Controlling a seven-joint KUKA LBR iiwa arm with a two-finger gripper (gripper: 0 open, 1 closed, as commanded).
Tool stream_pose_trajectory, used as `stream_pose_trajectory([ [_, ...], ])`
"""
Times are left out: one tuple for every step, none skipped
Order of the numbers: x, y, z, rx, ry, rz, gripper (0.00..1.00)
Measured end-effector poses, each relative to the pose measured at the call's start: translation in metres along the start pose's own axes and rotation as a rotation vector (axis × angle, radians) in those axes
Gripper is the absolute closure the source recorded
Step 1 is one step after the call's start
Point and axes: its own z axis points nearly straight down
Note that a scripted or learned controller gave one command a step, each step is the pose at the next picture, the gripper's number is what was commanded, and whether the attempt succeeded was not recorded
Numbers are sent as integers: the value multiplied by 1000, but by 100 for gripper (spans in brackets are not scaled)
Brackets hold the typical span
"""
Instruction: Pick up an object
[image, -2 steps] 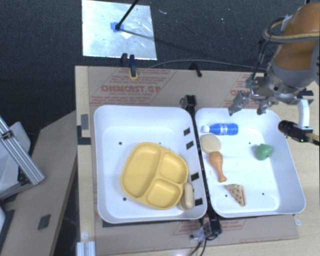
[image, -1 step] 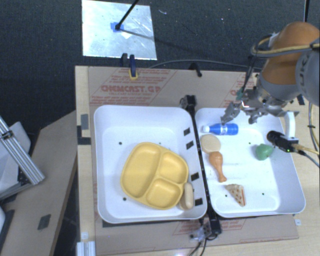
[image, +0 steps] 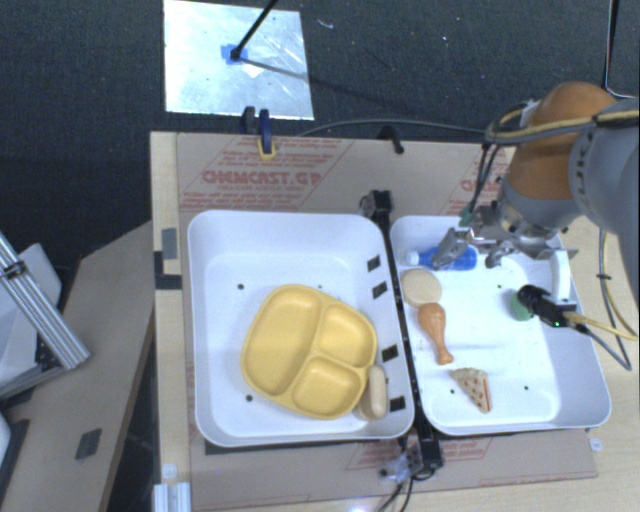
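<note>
In the right bin lie a blue object at the far left corner, a round beige piece, a toy drumstick, a tan wedge-shaped slice and a small green object. My gripper hangs over the bin's far side, its fingers spread apart. The left fingertip sits just over the blue object, which lies on the bin floor beside it, not clamped. Nothing is held between the fingers.
The left bin holds a yellow divided plate with a beige bread-like piece against its near right edge. A black divider runs between the bins. Cables trail from the wrist over the right bin's right rim.
</note>
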Motion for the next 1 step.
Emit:
stream_pose_trajectory([
  [9, -5, 50, -2, 0, 0, 0],
])
